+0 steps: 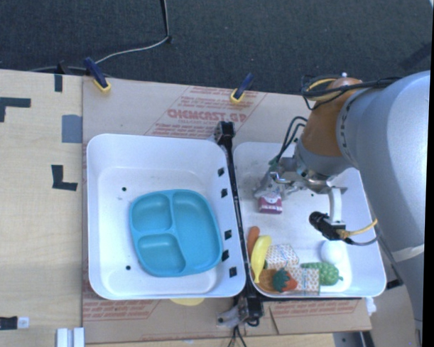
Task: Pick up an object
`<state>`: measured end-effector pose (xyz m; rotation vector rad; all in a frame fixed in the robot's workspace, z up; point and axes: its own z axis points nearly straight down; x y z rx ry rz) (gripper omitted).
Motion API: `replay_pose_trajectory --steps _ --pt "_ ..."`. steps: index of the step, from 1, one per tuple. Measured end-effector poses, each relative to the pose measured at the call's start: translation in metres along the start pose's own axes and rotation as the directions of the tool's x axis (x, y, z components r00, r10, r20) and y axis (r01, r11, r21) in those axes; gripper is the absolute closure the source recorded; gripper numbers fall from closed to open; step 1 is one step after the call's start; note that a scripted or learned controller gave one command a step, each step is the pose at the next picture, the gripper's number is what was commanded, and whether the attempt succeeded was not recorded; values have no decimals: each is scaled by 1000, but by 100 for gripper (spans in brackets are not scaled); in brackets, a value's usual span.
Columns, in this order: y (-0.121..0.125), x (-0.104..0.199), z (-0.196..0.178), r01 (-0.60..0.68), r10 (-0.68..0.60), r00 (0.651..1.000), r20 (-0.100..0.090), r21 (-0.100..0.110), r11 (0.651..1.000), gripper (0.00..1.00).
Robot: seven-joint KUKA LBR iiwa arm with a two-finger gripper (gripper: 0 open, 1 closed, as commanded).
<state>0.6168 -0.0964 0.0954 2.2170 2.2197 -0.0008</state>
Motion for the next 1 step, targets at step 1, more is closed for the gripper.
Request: replay_pose_trajectory --steps 1 --pt "-73 70 -89 1 -1 1000 -4 4 1000 100"
